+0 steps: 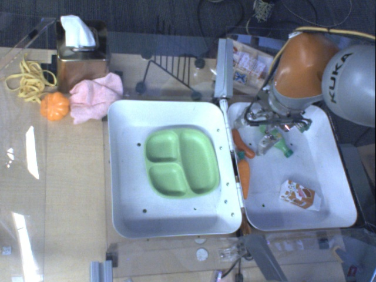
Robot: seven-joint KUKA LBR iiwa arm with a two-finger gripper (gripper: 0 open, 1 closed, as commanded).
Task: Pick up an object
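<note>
I see the gripper low in the right bin, fingers' state unclear, by a green bottle; carrots line the left wall, a packet sits nearer me.

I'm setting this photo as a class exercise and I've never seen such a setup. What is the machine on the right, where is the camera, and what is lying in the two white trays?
One camera looks down at a slant on a bench. The grey and orange machine is a robot arm reaching in from the right; its gripper hangs low over the right bin. That bin holds two orange carrot-like pieces, a green item beside the gripper, and a small printed packet. The left bin holds a green divided plate. Nothing is visibly gripped. Beside the bins lie a pink cloth and a small orange pumpkin.
</note>
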